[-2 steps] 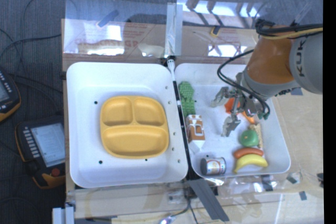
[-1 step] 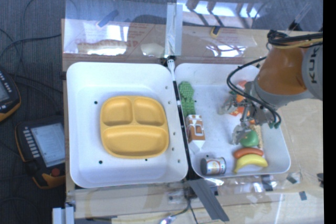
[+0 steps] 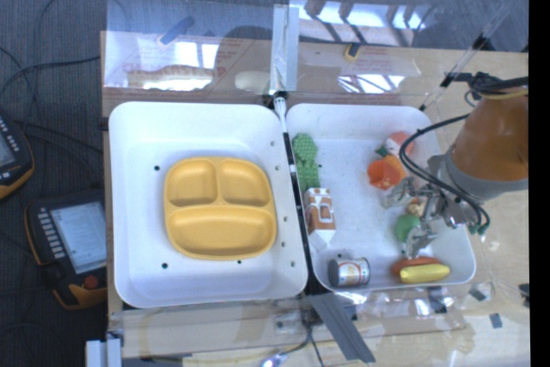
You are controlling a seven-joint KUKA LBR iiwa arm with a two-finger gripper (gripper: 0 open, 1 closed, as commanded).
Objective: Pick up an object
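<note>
My gripper [image 3: 414,217] is low in the right bin [image 3: 348,129], near its right side, under the grey wrist and orange band [image 3: 491,142]. A small green object [image 3: 406,228] lies right against the gripper on its left. An orange-red pepper-like toy [image 3: 385,172] sits just up and left of it. A hot dog toy [image 3: 423,272] lies just below it, by the bin's front wall. I cannot make out whether anything is held.
Also in the right bin are a green knobbly item [image 3: 305,152] and a small carton [image 3: 320,213] along the left wall, and a can [image 3: 350,272] at the front. The left bin [image 3: 137,133] holds a yellow divided plate [image 3: 220,207]. Clear panels stand behind both bins.
</note>
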